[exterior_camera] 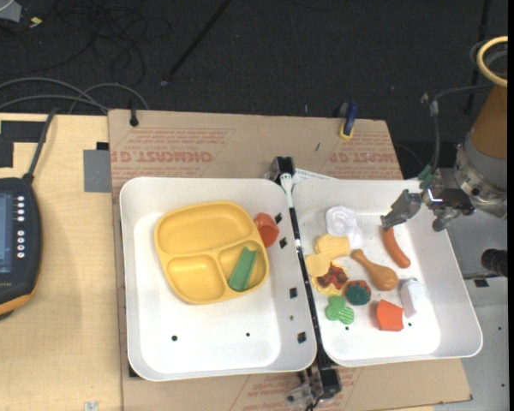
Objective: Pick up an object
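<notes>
The grey arm comes in from the right, low over the upper right corner of the right white bin. Its hand is turned toward the bin's middle. One dark finger reaches down-left and another dark part sits to its right with a gap between, so the hand looks spread, though the view is too small to be sure. Nothing is between the fingers.

Just under the left finger lies the orange-red toy sausage, a slim rod. Its long axis runs from upper left to lower right, and its upper end almost touches the fingertip.

Left of the sausage is a white crumpled plastic piece. Below-left of the sausage lies a brown toy chicken drumstick, with a yellow flat toy and a dark red piece further left. Below the drumstick are a dark green round toy, a green leaf-shaped toy, an orange block and a white-grey small object.

In the left white bin sits a yellow divided plastic plate holding a green toy vegetable. A red round toy lies just beside the plate's right rim.
</notes>
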`<state>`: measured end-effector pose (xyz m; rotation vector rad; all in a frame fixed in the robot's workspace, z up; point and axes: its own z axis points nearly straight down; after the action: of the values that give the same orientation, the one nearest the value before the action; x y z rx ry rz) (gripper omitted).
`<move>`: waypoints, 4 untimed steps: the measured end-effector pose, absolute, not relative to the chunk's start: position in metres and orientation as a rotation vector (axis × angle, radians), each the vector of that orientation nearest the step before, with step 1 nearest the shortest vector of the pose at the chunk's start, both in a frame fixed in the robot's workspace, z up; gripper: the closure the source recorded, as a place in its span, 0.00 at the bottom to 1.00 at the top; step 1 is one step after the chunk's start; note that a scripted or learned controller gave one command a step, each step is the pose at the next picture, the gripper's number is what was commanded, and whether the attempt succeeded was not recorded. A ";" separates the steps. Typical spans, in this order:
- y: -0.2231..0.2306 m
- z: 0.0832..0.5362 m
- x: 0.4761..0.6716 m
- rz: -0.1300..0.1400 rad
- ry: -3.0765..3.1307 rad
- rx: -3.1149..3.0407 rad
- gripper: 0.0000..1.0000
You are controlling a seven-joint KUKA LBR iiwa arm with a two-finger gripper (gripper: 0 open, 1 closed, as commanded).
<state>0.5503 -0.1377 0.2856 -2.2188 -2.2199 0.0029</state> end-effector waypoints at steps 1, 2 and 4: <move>-0.138 0.295 0.550 0.004 -2.219 -2.217 1.00; -0.060 0.187 0.559 0.010 -2.218 -2.204 1.00; 0.072 0.238 0.560 -0.005 -2.228 -2.213 1.00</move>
<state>0.5597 0.0722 0.2376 -2.2133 -2.2281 -0.0053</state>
